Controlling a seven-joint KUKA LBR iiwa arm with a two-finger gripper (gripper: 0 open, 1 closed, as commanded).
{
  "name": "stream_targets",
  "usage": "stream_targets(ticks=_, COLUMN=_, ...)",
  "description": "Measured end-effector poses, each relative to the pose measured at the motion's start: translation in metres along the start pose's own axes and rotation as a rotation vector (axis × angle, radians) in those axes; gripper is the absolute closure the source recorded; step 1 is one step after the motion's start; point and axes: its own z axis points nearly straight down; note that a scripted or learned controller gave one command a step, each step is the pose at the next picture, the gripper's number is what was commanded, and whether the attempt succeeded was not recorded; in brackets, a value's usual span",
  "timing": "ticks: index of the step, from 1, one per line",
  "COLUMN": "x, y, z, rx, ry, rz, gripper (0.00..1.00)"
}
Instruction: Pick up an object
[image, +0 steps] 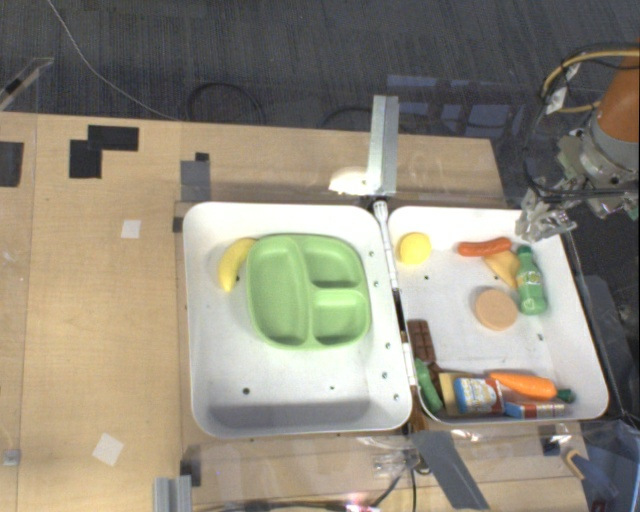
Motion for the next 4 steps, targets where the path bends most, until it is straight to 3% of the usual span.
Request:
stream_targets(ticks=1, x=-0.004, y=0.003, z=-0.010, rx=0.000, ry=-0.007, rz=-0.004, gripper=1.00)
stream_targets(ticks=2, x=-0.007, y=-0.008, z=-0.011, rx=-0.008, ry=0.005, rz=-0.226, gripper=1.00)
stream_targets(ticks=3, x=-0.007, y=-0.008, z=-0.008, rx=-0.010, ry=0.004, rz=-0.466, gripper=1.00)
stream_targets(ticks=4, x=-0.007, y=-0.008, z=0.004, rx=-0.013, ry=0.003, rz=-0.797, gripper=1.00)
